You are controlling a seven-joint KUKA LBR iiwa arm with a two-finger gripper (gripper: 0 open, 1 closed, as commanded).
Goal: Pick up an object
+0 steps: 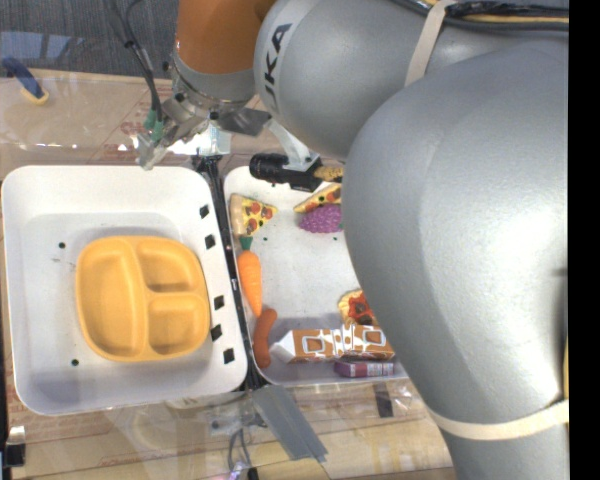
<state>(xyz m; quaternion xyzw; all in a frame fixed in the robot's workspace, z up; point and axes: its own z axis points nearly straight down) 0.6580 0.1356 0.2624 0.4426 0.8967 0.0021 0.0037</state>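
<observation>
Camera view has the gripper [176, 133] up past the bins' far edge, can't tell its state, nothing visibly held, so pick prob not done yet w/ carrot [250, 280], pizza slice [250, 213] etc lying in right bin [285, 373].

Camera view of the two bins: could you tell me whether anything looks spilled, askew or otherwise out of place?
Nothing looks spilled or damaged. The yellow divided tray lies flat in the left bin. In the right bin, the carrot, pizza slice, purple grapes and orange box lie loosely scattered. The gripper sits above the bins' far edge.
</observation>
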